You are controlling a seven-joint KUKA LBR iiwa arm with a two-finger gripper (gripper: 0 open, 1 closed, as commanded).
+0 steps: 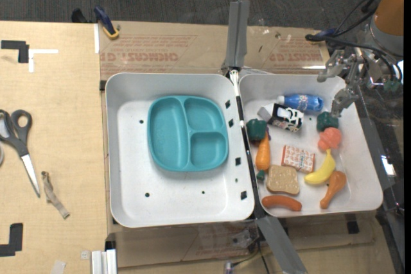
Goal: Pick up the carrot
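The carrot (262,153) is orange with a dark green top (257,129). It lies along the left wall of the right bin (371,167), pointing toward the front. My gripper (339,82) hovers over that bin's far right corner, well to the right of the carrot and apart from it. Its fingers (343,99) stand open with nothing between them.
Around the carrot lie a bread slice (283,179), a sausage (281,203), a cracker box (298,157), a cow-patterned carton (286,117), a blue bottle (302,101), a banana (322,169) and a drumstick (332,188). The left bin (122,157) holds a teal divided plate (189,133).
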